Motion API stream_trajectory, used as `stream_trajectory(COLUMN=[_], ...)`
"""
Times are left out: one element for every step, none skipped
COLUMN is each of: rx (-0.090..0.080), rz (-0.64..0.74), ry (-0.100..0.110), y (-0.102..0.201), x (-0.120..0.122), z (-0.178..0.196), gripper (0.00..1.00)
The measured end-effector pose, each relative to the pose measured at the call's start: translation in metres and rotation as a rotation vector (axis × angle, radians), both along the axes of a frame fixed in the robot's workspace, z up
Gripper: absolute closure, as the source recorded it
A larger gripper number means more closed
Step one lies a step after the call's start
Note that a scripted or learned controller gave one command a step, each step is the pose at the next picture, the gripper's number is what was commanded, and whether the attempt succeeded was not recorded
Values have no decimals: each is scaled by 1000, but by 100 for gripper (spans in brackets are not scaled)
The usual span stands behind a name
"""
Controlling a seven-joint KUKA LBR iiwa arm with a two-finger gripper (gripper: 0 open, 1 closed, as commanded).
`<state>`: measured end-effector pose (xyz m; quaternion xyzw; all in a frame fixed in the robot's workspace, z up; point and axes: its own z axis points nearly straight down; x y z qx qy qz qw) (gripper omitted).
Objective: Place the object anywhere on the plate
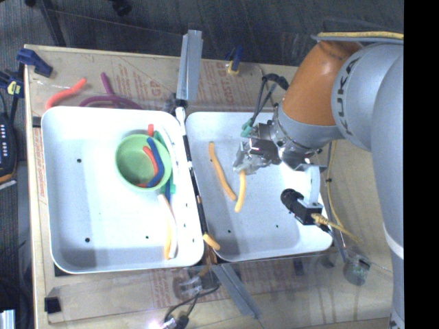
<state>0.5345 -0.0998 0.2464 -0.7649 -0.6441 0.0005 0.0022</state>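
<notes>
A green plate [137, 162] sits in the left bin [82, 204], with red, blue and green sticks lying across its right side. My gripper [245, 166] hangs over the middle of the right bin [274, 238]. It is shut on the upper end of a yellow stick [241, 190], which dangles down and slightly left from the fingertips. The plate lies well to the left of the gripper, across the wall between the bins.
An orange stick [219, 168] lies in the right bin just left of the gripper. Yellow [168, 237] and white sticks lie by the left bin's right wall. A small orange piece [211, 240] rests at the divider. Red [65, 93] and purple sticks lie on the bench behind.
</notes>
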Motion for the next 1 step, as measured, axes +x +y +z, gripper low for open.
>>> stream_trajectory(rx=[0], rz=[0], ry=[0], y=[0], x=[0], z=[0], gripper=[0])
